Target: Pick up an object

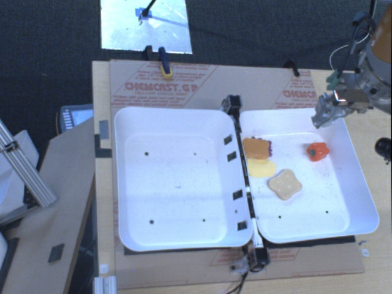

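The right bin (343, 225) holds several small objects. An orange-red pepper-like piece (317, 152) lies toward its right side. An orange and purple piece (257, 147) sits near the divider, a flat yellow piece (262, 168) just below it, and a beige toast-shaped piece (285, 184) in front. My gripper (323, 116) hangs above the bin's far right rim, up and slightly right of the pepper piece, with nothing visible between its fingers.
The left bin (177, 231) lies beside the right one, joined by a row of black clips (236, 158). Cardboard (202, 84) backs both bins. A shiny metal sheet (146, 16) lies beyond, and an aluminium rail (24, 170) at far left.
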Controlling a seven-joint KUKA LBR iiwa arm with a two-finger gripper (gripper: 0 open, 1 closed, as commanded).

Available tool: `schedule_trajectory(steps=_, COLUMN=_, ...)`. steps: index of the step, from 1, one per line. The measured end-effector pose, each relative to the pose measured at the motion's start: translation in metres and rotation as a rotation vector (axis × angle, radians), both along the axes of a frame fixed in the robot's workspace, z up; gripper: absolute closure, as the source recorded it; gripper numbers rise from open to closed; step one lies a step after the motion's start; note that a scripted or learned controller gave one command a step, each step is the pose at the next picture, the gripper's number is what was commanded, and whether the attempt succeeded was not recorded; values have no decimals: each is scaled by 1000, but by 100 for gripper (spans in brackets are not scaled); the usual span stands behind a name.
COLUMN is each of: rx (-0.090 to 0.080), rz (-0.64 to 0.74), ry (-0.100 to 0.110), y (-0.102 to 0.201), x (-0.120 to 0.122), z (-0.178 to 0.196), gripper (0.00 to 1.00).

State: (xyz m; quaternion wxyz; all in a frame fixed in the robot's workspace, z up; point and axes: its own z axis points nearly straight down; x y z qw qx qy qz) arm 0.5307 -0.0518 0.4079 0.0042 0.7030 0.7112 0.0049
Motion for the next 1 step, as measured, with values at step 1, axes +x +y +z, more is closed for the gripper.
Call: schedule_trajectory(steps=1, rx=1, rz=2, ry=9, y=94, x=4, z=13, gripper=100)
